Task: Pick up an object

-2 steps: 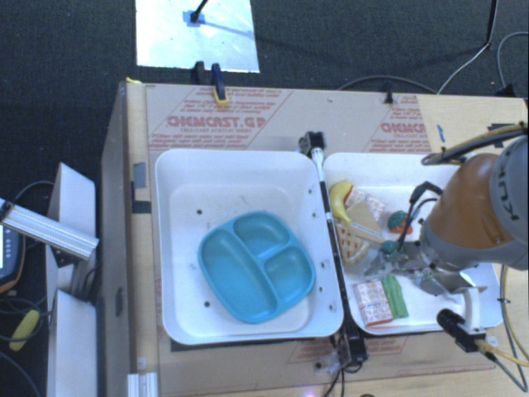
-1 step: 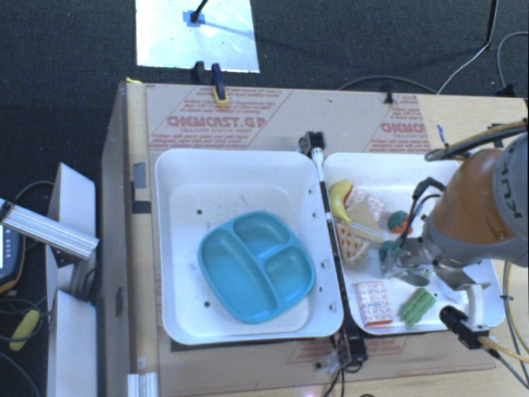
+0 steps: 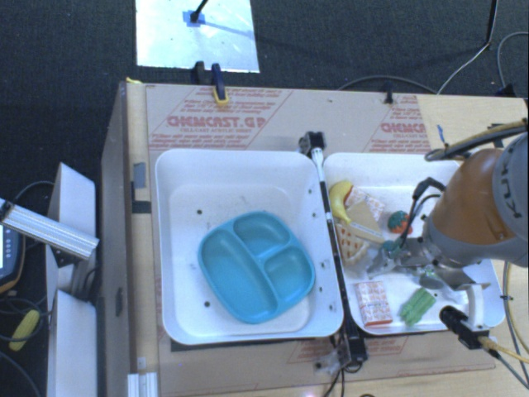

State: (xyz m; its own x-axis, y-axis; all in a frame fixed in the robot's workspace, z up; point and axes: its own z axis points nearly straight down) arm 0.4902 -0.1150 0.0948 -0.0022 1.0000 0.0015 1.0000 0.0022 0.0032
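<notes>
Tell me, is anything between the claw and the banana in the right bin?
Yes. The claw sits low in the right bin, and a tan waffle-like toy and a cardboard piece lie between it and the banana by the divider.

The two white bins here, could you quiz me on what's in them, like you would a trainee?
1. True or false: the blue divided tray lies in the left bin.
2. Which fruit lies at the top left of the right bin, next to the divider?
A. apple
B. banana
C. orange
3. Fill in: the green object near the right bin's front edge lies to the ___ of the red-and-white card.

Key: 1 true; 2 B; 3 right.
</notes>
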